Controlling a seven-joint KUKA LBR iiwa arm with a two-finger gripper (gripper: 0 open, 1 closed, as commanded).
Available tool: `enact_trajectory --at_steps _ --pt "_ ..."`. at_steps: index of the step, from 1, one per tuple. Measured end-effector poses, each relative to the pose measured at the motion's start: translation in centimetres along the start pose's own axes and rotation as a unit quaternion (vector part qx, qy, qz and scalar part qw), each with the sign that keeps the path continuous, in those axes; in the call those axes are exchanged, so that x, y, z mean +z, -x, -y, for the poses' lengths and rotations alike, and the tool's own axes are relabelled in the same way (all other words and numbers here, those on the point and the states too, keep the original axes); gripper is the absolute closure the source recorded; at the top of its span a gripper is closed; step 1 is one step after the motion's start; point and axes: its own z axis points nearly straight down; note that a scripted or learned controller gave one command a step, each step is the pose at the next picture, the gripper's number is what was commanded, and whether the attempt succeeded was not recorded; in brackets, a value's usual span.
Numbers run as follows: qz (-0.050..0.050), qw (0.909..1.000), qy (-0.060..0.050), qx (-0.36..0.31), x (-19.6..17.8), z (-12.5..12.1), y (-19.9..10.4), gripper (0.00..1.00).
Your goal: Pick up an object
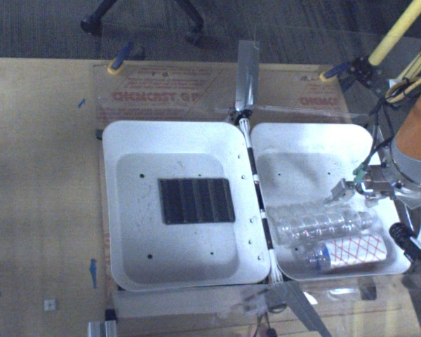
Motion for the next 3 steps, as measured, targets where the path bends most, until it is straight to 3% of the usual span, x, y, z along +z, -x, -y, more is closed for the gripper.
enact_trajectory --at_steps 1,2,3 --pt "0.002 0.9942 0.004 -0.107 11.1 -0.8 7.2 0.00" --pt "0.002 0.9943 0.006 -0.106 11.7 -6.4 0.9 0.00" --pt "0.002 0.9866 0.005 -0.163 11.7 -13.6 -2.0 0.00"
